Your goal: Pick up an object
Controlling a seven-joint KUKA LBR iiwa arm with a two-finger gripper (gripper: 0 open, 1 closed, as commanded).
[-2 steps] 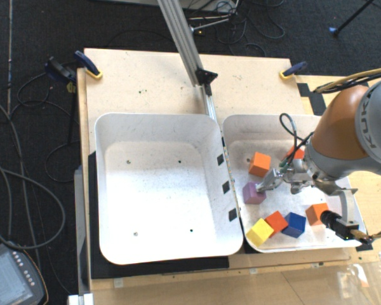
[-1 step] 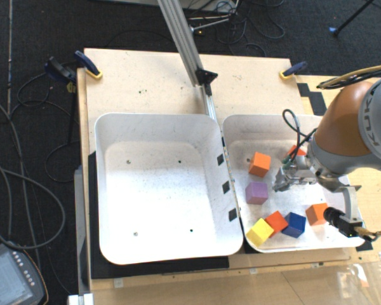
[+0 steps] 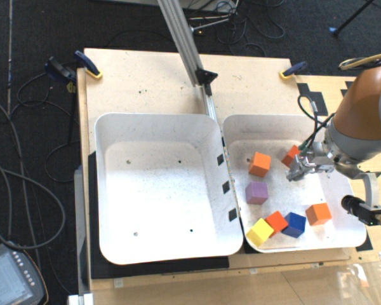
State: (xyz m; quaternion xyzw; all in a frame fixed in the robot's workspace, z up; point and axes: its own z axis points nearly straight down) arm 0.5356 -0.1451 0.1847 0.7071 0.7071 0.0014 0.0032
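While the gripper [image 3: 296, 170] hangs low in the right bin [image 3: 343, 239], I cannot tell its state; a red-orange block [image 3: 291, 155] touches it, an orange cube [image 3: 260, 164] lies beside. Nothing looks lifted yet.

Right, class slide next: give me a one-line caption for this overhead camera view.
Gripper low in the right bin beside an orange-red block, with six more coloured blocks nearby.

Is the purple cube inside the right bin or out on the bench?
Inside. The purple cube rests on the floor of the right bin, below an orange cube and apart from it.
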